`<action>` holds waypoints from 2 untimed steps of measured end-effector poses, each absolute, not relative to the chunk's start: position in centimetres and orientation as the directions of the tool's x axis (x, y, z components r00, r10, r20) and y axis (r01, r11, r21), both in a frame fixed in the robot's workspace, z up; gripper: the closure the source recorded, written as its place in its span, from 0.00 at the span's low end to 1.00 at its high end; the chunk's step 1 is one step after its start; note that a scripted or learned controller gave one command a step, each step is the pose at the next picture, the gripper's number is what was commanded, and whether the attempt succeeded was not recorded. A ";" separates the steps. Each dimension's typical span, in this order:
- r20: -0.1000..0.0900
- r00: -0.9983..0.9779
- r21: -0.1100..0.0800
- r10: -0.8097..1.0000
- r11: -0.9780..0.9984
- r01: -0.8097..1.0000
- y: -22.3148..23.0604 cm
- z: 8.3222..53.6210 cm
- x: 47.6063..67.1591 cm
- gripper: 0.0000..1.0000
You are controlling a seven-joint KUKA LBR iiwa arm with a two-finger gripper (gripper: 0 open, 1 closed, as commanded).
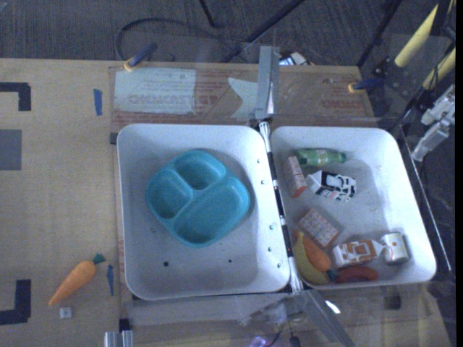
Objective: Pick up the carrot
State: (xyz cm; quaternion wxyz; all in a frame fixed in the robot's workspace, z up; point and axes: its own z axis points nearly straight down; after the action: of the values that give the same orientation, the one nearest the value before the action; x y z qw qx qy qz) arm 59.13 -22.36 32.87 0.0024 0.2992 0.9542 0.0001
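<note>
An orange carrot with a green top lies on the wooden bench, outside the bins, just left of the left bin's front corner. Its green end points up and to the right, toward the bin. A second orange, carrot-like piece lies in the right bin near its front left corner, resting against a yellow banana.
A teal divided plate sits in the left bin. The right bin holds a green bottle, a black-and-white toy, a pink box, a checkered box, a carton, a can and a red piece.
</note>
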 end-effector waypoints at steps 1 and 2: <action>-0.005 -0.970 0.001 0.241 0.970 0.241 -22.2 30.2 61.4 0.00; -0.005 -0.998 0.000 0.057 0.998 0.057 -22.2 30.3 60.1 0.00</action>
State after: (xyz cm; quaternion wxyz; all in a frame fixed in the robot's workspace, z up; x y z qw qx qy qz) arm 60.10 -22.24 30.30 0.0026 0.0283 0.9996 0.0000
